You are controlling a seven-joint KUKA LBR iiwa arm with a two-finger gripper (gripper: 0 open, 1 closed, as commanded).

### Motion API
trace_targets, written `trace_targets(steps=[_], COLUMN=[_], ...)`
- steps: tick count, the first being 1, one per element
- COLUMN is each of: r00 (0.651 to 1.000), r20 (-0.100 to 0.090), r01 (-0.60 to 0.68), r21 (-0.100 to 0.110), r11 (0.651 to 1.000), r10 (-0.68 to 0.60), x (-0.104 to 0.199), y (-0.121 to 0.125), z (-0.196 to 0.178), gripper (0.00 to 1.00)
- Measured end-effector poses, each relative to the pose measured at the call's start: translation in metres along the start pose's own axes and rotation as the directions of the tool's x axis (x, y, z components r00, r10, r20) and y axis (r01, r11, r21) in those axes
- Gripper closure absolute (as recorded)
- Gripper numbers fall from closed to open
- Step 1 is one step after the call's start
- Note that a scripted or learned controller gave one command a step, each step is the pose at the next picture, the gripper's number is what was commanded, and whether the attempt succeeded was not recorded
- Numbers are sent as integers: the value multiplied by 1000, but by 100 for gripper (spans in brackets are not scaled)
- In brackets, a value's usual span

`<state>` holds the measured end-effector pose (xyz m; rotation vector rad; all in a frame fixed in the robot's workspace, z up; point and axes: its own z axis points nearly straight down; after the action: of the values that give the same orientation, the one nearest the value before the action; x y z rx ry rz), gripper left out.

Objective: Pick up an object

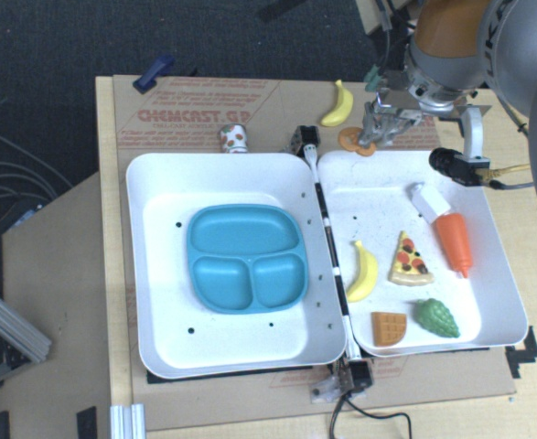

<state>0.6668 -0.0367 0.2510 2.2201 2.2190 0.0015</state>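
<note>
Claw [375, 133] position decides everything in the camera view: it hangs at about one o'clock of the scene, over the far rim of the right bin [497, 245], right above a small orange disc [351, 140] that lies on the tabletop [112, 245] just outside that rim. How far the claw stands open I cannot tell, and nothing shows between its tips. The disc looks the nearest candidate, lying directly under the claw and a little toward nine o'clock of it; it is flat, round and orange, partly hidden by the metal parts. A yellow banana [338, 106] rests on the tabletop toward eleven o'clock of the claw, its long axis running from twelve to seven. Inside the right bin, well toward six o'clock, lie a second banana [363, 272], a pizza slice [410, 261], a carrot [454, 240], a waffle piece [389, 327] and a green leafy piece [435, 318]. The left bin [149, 245] holds a blue divided plate [246, 257]. My guess is a short straight descent onto the disc.
</note>
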Motion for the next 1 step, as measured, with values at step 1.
trace_targets(steps=[1], r00=[1000], r20=[-3], r01=[2], r21=[5], r11=[1000], r10=[-2], x=[60], y=[-7], z=[0], gripper=[100])
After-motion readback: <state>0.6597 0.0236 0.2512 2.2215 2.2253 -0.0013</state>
